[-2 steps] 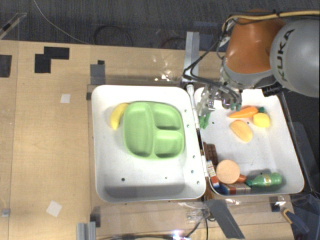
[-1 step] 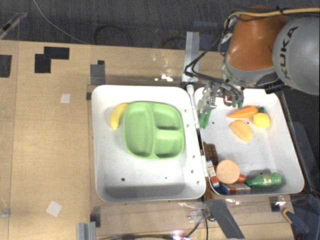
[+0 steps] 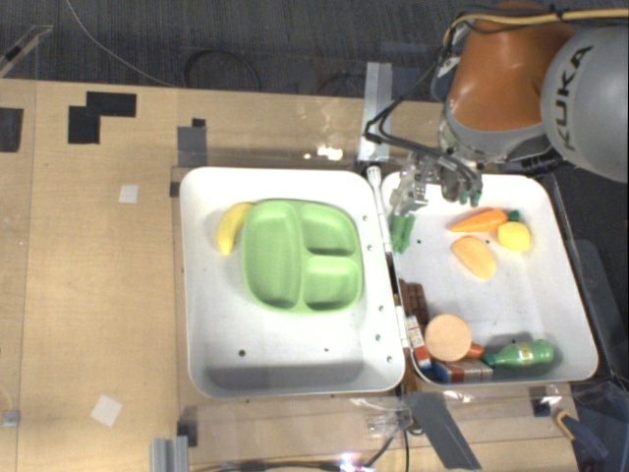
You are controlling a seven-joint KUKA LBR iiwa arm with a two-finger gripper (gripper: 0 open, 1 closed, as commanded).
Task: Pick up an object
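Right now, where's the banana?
In the left bin, upper-left area, the banana lies against the green divided tray's left edge.

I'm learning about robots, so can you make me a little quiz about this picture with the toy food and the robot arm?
1. True or false: the banana lies in the same bin as the green divided tray.
2. Which thing lies nearest the carrot? A) the green bottle B) the small yellow piece C) the banana
3. Fill in: the gripper hangs over the ___ bin, near its far left corner.

Key
1. True. Both are in the left bin.
2. B. It sits right beside the carrot's leafy end.
3. Right.
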